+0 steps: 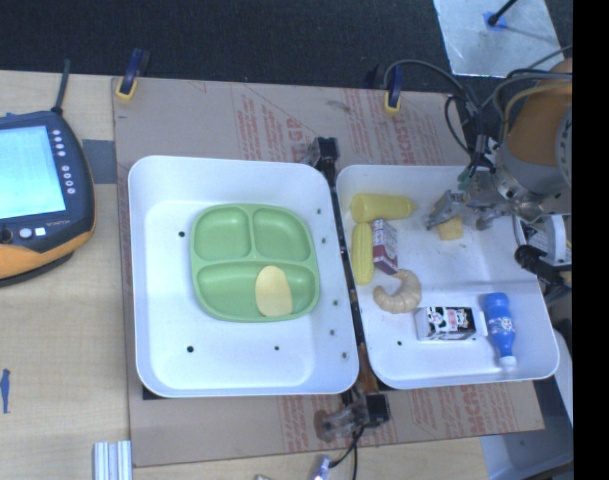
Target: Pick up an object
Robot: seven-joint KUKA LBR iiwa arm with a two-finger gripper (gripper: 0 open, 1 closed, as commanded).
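My gripper (462, 211) hangs over the far side of the right bin (544, 363), and its fingers look spread open. A small yellow block (450, 230) lies on the bin floor just in front of the fingertips; I see nothing held between them. The same bin holds a yellow oblong piece (381, 206), a yellow corn cob (362, 252), a maroon packet (385, 247), a tan croissant (399, 292), a black-and-white carton (449, 322) and a blue bottle (498, 328).
In the left bin (159, 358) sits a green divided plate (252, 261) with a pale yellow oval piece (274, 291) in its front compartment. A tablet-like pendant (29, 188) lies at the far left of the bench. Cables run behind the arm.
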